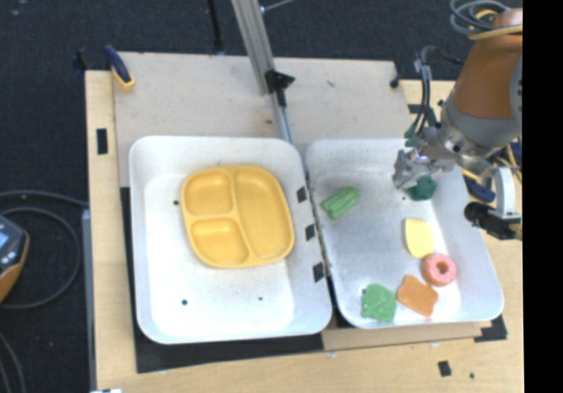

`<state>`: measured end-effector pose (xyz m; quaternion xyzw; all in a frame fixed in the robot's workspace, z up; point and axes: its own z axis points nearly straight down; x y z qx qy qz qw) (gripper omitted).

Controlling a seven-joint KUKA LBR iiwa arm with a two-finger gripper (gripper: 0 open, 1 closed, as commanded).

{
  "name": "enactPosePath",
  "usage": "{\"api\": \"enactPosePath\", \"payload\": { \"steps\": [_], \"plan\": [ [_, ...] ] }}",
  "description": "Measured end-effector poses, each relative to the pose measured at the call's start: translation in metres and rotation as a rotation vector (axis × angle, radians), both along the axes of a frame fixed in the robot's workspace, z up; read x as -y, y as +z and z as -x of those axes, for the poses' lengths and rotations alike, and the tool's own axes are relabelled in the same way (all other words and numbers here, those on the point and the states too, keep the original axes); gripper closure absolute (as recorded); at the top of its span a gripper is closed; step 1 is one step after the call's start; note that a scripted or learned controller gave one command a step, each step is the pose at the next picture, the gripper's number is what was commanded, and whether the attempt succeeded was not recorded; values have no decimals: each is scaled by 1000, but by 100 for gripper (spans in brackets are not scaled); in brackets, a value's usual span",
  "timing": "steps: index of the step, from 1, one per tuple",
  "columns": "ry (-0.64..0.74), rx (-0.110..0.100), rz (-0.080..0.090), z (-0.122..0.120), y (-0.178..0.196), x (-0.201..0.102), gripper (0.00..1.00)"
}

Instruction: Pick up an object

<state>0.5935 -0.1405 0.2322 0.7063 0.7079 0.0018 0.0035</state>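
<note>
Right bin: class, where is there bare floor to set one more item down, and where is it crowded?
Bare floor lies in the middle of the right bin, between the green block and the yellow piece. The near right corner is crowded: pink ring, orange piece, green piece. The gripper occupies the far right.

A robotics lab: plywood bench (352, 75), two white bins (141, 207), loose cables (53, 207).

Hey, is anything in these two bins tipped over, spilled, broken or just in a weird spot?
Nothing stands out. The yellow plate lies flat in the left bin. The small toys lie apart in the right bin, none spilled over its rim. The hand hangs above a dark green piece.
</note>
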Motion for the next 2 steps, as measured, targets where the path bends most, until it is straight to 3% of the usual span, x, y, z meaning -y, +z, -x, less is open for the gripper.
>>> {"api": "enactPosePath", "payload": {
  "steps": [2],
  "plan": [
    [6, -5, -4, 13, 19, -115, 100]
  ]
}}
